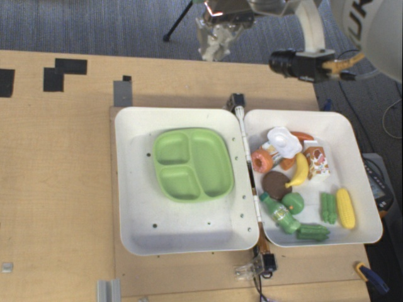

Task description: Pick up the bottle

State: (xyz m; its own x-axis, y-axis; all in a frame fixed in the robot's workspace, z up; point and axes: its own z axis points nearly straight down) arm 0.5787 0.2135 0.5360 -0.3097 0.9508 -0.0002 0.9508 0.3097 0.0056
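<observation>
The bottle, green, lies tilted in the right bin, close to that bin's left wall and near its front edge. Things crowd it: a brown round piece touches its upper end, a green round item sits just beside it on the right, and a dark green piece lies at its lower end. Further right are a banana, a corn cob and a green pod; a donut and a white cup lie toward the back. The left bin bears a green tray with bare floor around it. The gripper hangs high beyond the bins' back edge, over the worktop rim; I cannot tell whether it is spread or pressed together
</observation>
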